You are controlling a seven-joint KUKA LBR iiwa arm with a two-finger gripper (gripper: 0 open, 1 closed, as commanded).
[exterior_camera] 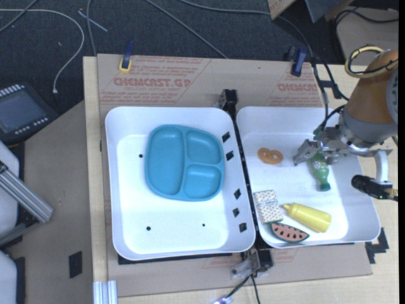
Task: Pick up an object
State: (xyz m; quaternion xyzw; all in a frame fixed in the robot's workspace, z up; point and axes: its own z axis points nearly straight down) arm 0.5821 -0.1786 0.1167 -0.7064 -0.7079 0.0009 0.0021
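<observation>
I see the green bottle lying in the right bin directly under my gripper, whose jaws stand spread wide over its top end without closing on it, with the pretzel beside them and the mustard bottle nearer the camera.

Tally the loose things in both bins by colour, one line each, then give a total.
Blue: 1, the divided plate in the left bin.
Orange-brown: 1, the pretzel.
Green: 1, the bottle beside the gripper.
Yellow: 1, the mustard bottle.
Red and green: 1, the watermelon slice.
Pale patterned: 1, the packet.
Total: 6
</observation>
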